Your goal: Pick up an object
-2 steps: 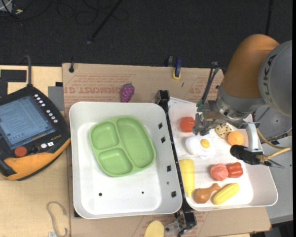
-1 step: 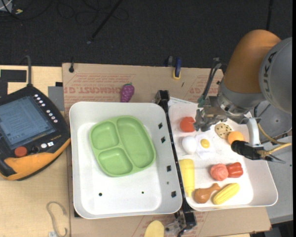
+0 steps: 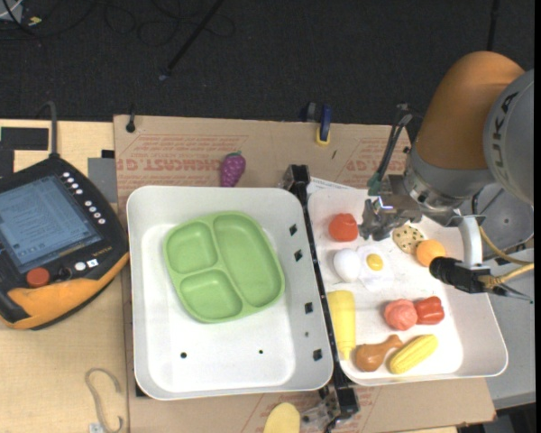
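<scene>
The pincer [image 3: 376, 224], its state not discernible, is poised in the right bin [image 3: 487, 350] beside the red tomato [image 3: 343, 227]; a descent onto it is judged needed next.

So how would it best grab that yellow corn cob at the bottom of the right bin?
Probably across the middle of the yellow corn cob, coming straight down. It lies flat and slanted, so the jaws should close across its narrow width, clear of the brown drumstick touching its left end.

A robotics lab: a teach pendant [image 3: 45, 233] lies on the cardboard-covered tabletop [image 3: 162, 156], cables [image 3: 117, 7] trail behind, white bins [image 3: 218, 368] hold toy food.
</scene>
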Tool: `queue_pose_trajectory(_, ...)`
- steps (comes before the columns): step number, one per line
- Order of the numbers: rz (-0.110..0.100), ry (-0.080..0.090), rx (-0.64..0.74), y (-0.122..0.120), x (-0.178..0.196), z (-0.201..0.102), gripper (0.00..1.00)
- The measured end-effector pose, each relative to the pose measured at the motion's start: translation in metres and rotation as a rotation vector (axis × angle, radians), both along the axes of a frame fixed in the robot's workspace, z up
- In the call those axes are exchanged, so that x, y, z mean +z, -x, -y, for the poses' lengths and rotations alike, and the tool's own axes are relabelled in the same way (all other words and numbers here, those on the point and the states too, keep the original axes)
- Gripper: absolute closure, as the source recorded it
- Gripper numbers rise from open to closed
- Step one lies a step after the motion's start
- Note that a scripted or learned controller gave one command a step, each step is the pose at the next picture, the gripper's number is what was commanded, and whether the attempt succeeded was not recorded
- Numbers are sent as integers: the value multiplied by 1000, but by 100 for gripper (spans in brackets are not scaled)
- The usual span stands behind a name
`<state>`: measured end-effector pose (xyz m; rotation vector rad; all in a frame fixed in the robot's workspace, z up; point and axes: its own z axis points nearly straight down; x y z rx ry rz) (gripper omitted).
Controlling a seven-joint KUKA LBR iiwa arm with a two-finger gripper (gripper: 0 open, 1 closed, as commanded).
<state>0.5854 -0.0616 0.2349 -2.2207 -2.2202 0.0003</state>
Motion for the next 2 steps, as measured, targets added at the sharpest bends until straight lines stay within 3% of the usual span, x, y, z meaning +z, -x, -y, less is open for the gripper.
queue_pose_trajectory(1, -3, 1, -1, 2, -18, -3, 100)
queue_pose_trajectory(2, 0, 0, -1, -11, -4, -3, 100)
